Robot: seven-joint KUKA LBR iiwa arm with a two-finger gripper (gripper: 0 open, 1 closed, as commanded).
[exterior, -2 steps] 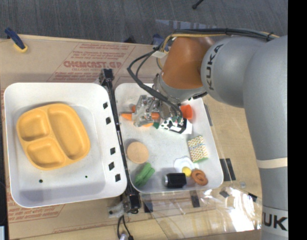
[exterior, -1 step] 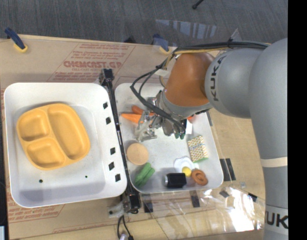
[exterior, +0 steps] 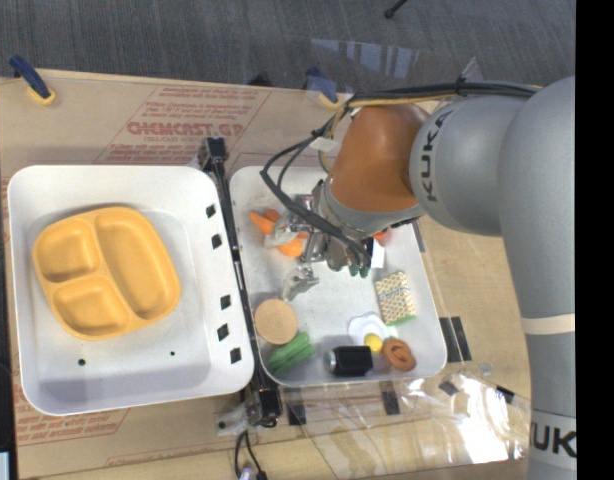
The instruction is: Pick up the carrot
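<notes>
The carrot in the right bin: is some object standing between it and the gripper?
Nothing visible does. The gripper hangs in the right bin just beside the carrot, with bare bin floor around its tip. The round cookie lies nearer the camera, out of the path.

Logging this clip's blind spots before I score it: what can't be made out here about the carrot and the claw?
- Carrot: partly covered by the arm's wrist in the camera view; full shape hidden.
- Claw: too small and cluttered to tell its state or whether anything is in it.
- Small orange piece: mostly hidden behind the wrist; identity unclear.
</notes>
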